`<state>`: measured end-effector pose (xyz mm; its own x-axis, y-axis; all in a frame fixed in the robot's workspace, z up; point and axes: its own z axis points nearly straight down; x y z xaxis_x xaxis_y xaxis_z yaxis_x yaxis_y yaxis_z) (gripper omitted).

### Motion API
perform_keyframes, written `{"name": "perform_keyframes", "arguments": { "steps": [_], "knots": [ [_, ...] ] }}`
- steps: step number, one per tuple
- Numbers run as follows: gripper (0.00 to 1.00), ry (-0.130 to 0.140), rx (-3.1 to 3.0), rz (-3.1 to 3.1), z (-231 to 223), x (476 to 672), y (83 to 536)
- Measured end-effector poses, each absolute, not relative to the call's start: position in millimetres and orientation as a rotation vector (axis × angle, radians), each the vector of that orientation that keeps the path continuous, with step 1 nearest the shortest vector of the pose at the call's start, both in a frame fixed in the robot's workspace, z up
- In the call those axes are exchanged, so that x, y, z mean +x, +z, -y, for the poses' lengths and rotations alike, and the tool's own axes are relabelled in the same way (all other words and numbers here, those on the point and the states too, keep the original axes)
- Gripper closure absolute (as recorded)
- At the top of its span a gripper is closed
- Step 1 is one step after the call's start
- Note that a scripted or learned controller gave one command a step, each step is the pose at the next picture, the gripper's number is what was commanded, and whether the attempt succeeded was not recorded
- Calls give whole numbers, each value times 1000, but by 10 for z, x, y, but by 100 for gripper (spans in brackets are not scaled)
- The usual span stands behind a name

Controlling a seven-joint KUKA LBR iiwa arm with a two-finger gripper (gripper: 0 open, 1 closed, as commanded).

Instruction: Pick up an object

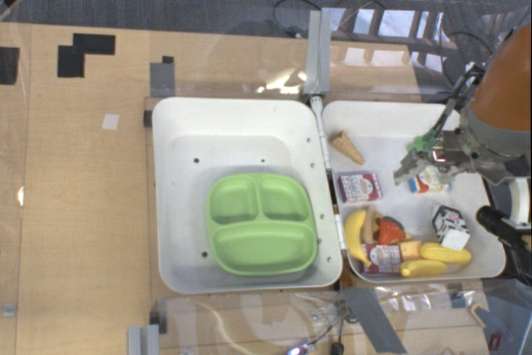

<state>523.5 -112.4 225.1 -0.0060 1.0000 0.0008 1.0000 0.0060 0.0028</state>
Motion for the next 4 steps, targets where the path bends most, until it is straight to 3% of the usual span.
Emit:
{"name": "perform_keyframes", "arguments": {
  "steps": [1, 2, 3, 4],
  "knots": [
    [0, 6, 2343, -2092, 750, 5063, 2082],
    [0, 2, 2380, -2051, 943, 5532, 1165],
    [0, 27, 2351, -2064, 879, 5531, 950],
    [0, 27, 2339, -2078, 946, 5730, 950]
  ]
}}
